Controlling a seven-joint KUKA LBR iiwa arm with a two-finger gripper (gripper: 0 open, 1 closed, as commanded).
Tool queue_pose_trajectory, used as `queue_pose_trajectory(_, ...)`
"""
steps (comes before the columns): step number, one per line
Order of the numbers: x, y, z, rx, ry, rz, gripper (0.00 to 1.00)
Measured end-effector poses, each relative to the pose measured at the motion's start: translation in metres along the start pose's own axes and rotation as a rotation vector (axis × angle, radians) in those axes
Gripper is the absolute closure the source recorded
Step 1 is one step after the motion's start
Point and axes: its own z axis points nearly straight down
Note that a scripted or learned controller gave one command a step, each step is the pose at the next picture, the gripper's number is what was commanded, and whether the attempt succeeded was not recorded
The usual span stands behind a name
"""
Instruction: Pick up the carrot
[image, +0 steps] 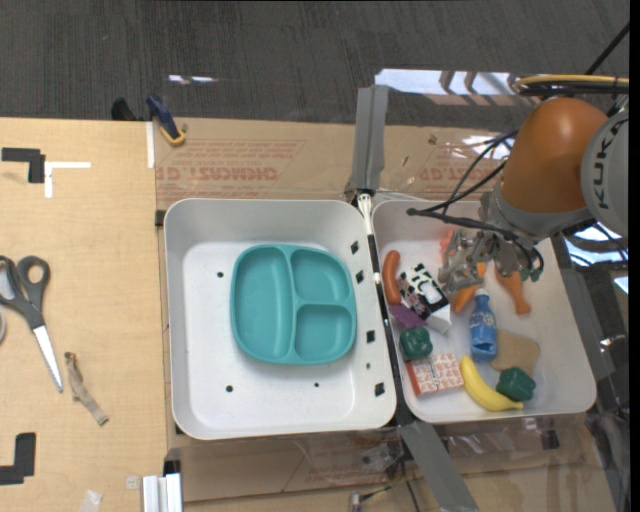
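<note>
Orange carrot (516, 291): lies in the right bin (570, 395), near its far right side, just beside the gripper (468, 262). Gripper: hangs over the same bin, above a small orange piece (465, 296); finger spread cannot be told, nothing visibly held. Blue bottle (483, 327), banana (486, 388) nearby. Left bin (190, 330): teal divided plate (294, 303).

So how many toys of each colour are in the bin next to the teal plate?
Counting the right bin, as far as I can tell:
Orange: 3, hot dog and two carrot pieces
Green: 2
Yellow: 1, banana
Blue: 1, bottle
Purple: 1
Total: 8
</note>
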Motion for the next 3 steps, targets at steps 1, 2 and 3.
queue_pose_trajectory(1,0.031,0.051,-0.090,-0.003,0.005,-0.123,1.00)
queue_pose_trajectory(2,0.094,-0.003,-0.011,-0.004,0.007,-0.322,1.00)
queue_pose_trajectory(3,0.081,-0.067,-0.213,-0.005,0.005,-0.472,1.00)
